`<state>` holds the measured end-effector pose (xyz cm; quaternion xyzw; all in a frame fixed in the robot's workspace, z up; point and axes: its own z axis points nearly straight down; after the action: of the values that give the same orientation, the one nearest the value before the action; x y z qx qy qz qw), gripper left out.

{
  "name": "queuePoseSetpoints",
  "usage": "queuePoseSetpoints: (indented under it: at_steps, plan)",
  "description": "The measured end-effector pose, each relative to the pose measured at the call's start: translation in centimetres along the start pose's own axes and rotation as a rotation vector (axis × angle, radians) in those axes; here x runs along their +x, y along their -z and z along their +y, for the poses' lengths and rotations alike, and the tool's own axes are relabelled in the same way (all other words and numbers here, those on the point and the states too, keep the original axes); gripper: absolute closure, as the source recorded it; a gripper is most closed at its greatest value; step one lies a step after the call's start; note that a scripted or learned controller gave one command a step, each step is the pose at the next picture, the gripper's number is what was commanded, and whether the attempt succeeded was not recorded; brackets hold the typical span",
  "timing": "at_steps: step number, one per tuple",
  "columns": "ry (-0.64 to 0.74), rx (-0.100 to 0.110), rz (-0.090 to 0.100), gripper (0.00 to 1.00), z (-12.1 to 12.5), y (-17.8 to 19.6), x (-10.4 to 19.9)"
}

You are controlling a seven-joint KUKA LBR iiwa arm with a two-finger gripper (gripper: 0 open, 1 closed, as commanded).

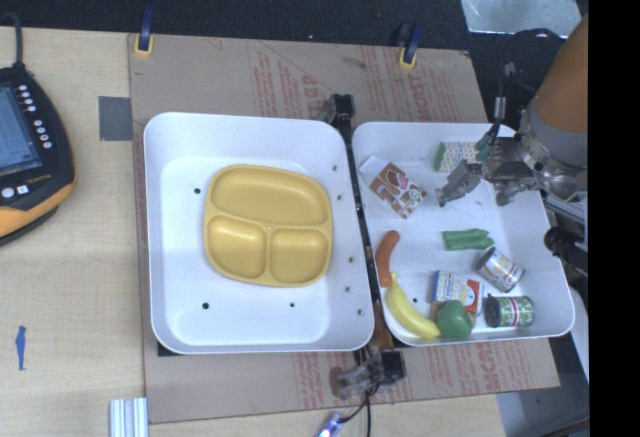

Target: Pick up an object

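My gripper [482,187] hangs over the upper part of the right bin [560,270], its two dark fingers spread apart and open with nothing between them. A green-and-white box [452,154] lies just up and left of it. A brown snack packet [397,188] lies to its left. Below it rests a green piece [466,239]. Further down are a silver can [498,269], a green-labelled can [510,311], a small carton [455,286], a green fruit [453,321], a banana [408,310] and an orange sausage [386,256].
The left bin [170,225] holds a yellow divided plate [268,223]. A black-and-orange pendant [28,160] lies on the bench at far left. Both bins sit on a cardboard sheet held by two clamps [407,43] at the back.
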<state>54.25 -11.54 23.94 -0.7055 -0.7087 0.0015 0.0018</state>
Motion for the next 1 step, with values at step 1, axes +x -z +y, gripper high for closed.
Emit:
queuePoseSetpoints:
  at_steps: [1]
  plan:
    - [-0.001,0.001,-0.001,0.0,0.27,-8.76,-5.35]
